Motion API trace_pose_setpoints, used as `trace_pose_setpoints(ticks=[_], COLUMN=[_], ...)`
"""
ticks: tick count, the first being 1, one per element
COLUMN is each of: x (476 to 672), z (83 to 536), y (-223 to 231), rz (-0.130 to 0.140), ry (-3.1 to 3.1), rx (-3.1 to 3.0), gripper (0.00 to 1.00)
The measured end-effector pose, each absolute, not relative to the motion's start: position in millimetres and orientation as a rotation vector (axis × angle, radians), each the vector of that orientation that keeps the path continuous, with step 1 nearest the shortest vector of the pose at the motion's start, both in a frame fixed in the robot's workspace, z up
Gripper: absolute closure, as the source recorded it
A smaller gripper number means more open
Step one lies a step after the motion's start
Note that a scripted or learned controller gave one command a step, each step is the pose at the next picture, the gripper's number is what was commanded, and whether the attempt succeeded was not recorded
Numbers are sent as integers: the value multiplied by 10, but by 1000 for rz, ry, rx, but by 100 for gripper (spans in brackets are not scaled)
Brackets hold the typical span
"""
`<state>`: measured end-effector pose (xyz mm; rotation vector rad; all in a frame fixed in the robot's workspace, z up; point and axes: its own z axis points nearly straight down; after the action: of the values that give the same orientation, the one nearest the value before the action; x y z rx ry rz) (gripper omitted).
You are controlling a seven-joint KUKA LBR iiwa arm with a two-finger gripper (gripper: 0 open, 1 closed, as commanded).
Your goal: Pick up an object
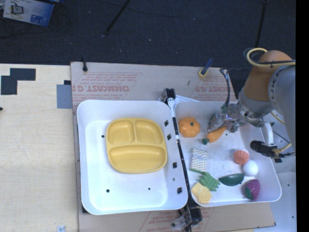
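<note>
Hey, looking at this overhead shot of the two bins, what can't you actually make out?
- Gripper: in the camera view, too small and blurred to tell open from shut, or whether it grips the carrot beneath it.
- Arm: cut off by the right edge.
- Patterned square in the right bin: too small to identify.

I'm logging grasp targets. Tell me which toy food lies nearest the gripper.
The carrot, orange and slanted, lying right at the gripper in the right bin's upper part. The pumpkin sits farther left.
</note>
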<state>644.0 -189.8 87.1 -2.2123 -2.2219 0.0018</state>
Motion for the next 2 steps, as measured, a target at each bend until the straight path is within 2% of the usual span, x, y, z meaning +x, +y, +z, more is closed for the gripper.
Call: trace_pose_setpoints(ticks=[1,2], x=[6432,6427], z=[871,966], y=[-1763,-1772], rz=[3,6], ry=[-2219,-2217], rx=[-2217,-2216], gripper=[0,100])
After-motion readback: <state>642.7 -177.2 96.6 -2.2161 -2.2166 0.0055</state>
